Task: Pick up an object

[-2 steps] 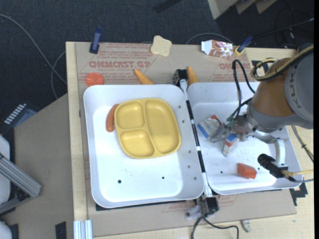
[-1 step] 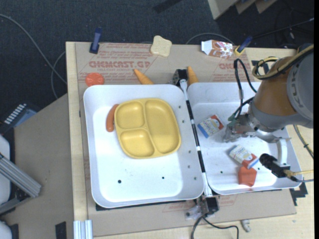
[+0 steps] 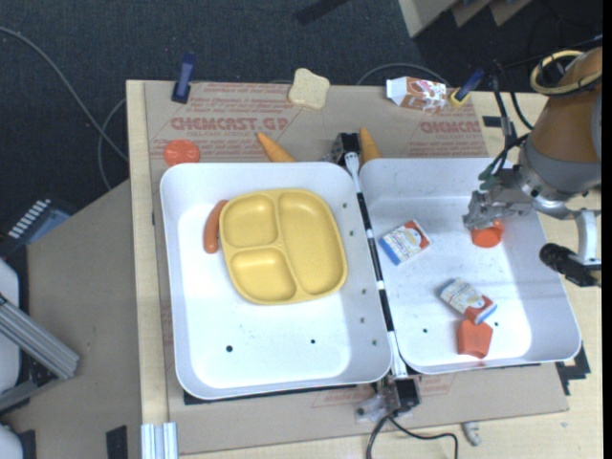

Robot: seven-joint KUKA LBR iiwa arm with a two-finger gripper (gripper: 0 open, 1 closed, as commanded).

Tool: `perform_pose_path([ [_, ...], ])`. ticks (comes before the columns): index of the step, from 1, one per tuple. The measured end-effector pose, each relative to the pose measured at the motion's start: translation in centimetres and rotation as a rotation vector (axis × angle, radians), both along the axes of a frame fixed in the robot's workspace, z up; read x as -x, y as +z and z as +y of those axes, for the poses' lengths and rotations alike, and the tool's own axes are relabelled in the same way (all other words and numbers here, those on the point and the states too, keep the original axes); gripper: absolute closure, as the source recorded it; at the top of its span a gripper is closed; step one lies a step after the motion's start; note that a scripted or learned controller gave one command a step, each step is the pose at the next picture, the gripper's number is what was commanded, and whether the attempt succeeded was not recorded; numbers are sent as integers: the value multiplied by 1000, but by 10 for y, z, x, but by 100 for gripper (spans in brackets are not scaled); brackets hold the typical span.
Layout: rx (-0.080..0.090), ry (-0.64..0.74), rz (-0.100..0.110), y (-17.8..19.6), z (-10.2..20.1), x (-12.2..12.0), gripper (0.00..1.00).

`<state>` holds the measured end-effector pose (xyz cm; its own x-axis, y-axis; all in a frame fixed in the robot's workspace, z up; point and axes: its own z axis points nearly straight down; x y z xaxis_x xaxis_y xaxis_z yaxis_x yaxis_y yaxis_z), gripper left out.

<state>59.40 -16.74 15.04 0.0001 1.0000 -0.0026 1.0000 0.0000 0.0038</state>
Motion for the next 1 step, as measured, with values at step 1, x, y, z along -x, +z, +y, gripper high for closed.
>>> perform_pose_path([
  [1,0,0,1,20,-51,-40,100],
])
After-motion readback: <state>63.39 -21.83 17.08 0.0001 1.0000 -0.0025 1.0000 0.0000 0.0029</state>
